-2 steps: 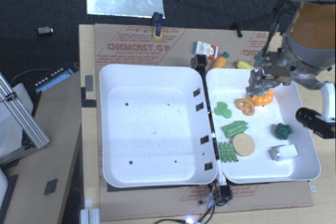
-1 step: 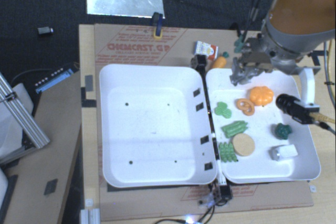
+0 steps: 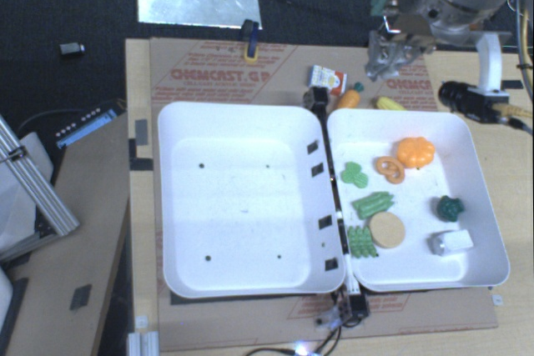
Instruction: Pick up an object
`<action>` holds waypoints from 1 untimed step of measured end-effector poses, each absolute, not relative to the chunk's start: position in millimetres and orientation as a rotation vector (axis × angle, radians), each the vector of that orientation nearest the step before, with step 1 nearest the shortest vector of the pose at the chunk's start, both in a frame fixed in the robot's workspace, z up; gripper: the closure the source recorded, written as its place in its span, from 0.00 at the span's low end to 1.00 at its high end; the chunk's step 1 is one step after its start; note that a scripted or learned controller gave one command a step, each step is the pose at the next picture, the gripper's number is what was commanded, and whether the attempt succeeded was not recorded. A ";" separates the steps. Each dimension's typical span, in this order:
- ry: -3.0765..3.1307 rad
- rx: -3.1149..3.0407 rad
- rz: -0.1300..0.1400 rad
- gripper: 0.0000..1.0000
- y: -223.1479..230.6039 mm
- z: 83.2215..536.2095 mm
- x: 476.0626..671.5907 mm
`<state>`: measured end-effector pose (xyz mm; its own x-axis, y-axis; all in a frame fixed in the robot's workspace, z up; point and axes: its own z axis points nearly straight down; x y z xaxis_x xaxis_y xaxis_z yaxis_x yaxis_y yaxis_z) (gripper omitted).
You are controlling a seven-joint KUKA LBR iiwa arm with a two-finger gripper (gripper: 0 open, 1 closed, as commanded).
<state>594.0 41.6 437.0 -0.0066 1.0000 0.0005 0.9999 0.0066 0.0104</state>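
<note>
The right bin (image 3: 484,204) holds several small objects. An orange pumpkin (image 3: 415,152) lies at the back, with a pretzel (image 3: 389,169) just left of it. A green piece (image 3: 354,175), a pea pod (image 3: 373,203), a round tan cookie (image 3: 387,230) and a ridged green piece (image 3: 361,242) lie along the left side. A dark green broccoli (image 3: 449,208) and a white block (image 3: 451,243) sit at the front right. My gripper (image 3: 388,62) hangs high beyond the bin's back edge, with nothing visible in it.
The left bin (image 3: 179,179) stands beside the right one. Behind the bins on the cardboard lie a carrot (image 3: 348,99), a yellow banana (image 3: 389,104) and a small box (image 3: 325,79). A black fitting (image 3: 467,98) juts in at the back right.
</note>
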 end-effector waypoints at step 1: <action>2.224 2.211 0.006 1.00 44.7 453.6 633.7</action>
<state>633.7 44.7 453.6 -0.0059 1.0000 -0.0008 1.0000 0.0059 0.0063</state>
